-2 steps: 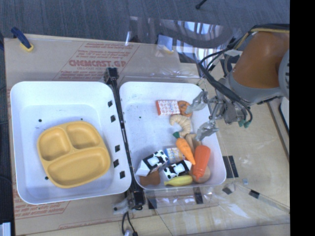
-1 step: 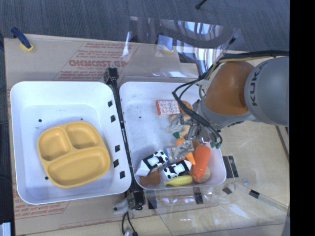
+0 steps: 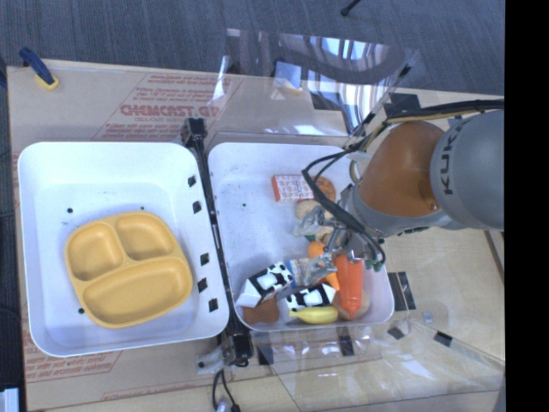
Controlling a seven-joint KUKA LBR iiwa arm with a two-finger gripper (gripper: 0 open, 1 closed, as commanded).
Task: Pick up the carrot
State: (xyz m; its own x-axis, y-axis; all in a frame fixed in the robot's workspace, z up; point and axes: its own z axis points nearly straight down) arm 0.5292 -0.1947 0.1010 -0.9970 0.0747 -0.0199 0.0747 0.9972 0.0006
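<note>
- The pick is not finished, as far as I can judge: the carrot [image 3: 349, 281] lies in the right bin [image 3: 249, 187], low in the frame near that bin's lower right corner, resting among the other toys and not lifted clear.
- My jaws [image 3: 336, 251] are down over the clutter just above and left of the carrot's top end; whether they are wide, narrow or closed on anything I cannot tell, since my wrist and its cables cover them.
- What seems left: get a sure hold on the carrot, then raise it out of the bin.
- The carrot is a bright orange-red stub, thick and blunt, lying roughly upright in the frame with its upper end toward my jaws.
- It is crowded: a banana [image 3: 314, 315] lies just beside its lower end, a black-and-white patterned piece [image 3: 313, 296] touches its left side, and a small orange piece [image 3: 316, 249] sits near its top.
- A red and white packet [image 3: 287, 186] sits higher in the same bin, well apart.
- The left bin [image 3: 51, 170] holds a yellow divided plate [image 3: 129, 267], untouched by this job.
</note>
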